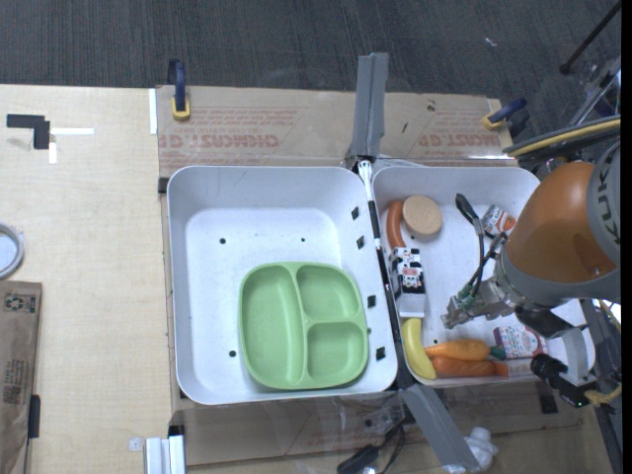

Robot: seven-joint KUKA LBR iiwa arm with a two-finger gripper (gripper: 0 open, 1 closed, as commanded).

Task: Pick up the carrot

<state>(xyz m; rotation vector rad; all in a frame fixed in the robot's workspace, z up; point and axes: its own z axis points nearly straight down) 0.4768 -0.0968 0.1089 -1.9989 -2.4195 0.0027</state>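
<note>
**Two bins, one carrot at the front of the right one**

Two shallow white bins sit side by side on the bench (89, 186). Nearest the camera, along the front wall of the right bin (449, 181), the carrot (462, 352) lies on its side, long axis running left to right, with a second orange piece (464, 368) pressed just beneath it. A yellow banana (417, 349) curves at the carrot's left end, touching or nearly touching it. A small red-and-white packet (515, 341) lies just to the carrot's right.

Just above the carrot the gripper (472, 306) hangs off the grey arm, whose orange band (555, 233) bulks over the right side of the bin. It sits close over the carrot's upper edge, and nothing can be seen between it and the carrot; whether it is apart or together cannot be told from this angle.

At the same depth in the left bin (197, 265), a green divided plate (304, 324) with three compartments rests toward the front right.

Farther back in the right bin, a small black-and-white box (408, 270) lies against the left wall. Beyond it a sausage-like reddish piece (395, 223) stands beside a tan round disc (423, 215). A dark-handled utensil (472, 215) leans nearby.

Farthest back, a grey upright post (370, 102) rises between the bins, and a blue and yellow clamp (178, 92) grips the cardboard behind the left bin.
</note>
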